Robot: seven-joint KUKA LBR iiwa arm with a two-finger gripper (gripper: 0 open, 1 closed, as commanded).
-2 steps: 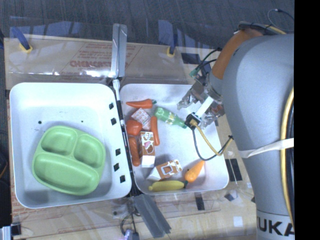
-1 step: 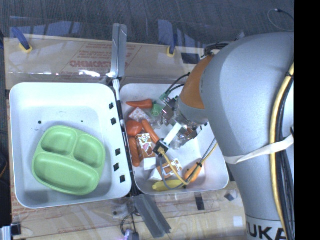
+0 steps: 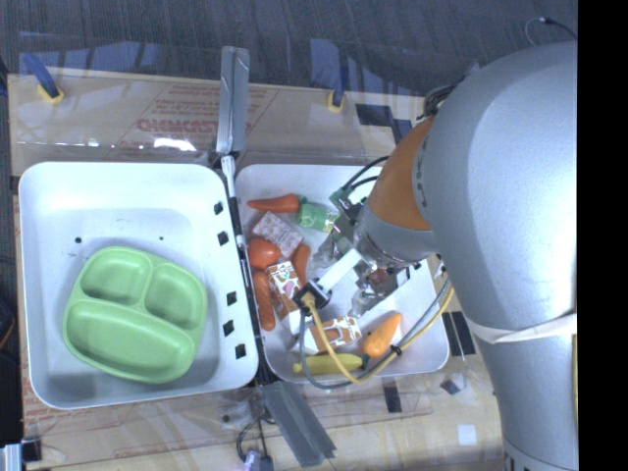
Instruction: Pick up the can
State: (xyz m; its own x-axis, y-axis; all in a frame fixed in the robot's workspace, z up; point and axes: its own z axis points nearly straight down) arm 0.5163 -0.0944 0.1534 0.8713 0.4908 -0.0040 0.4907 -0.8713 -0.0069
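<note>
End effector (image 3: pixel 367 285) in bin (image 3: pixel 294 180), packet (image 3: pixel 280 232) print unreadable

Plate (image 3: pixel 135 312) in left bin (image 3: pixel 54 214), carrot (image 3: pixel 275 204) in right bin (image 3: pixel 285 179)

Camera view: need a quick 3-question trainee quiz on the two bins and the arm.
1. True or false: the green plate lies in the left bin.
2. The gripper is over: A) the left bin, B) the right bin, C) the bench outside both.
3. How many compartments does the green plate have?

Key: 1 true. 2 B. 3 three: two small and one long.
</note>
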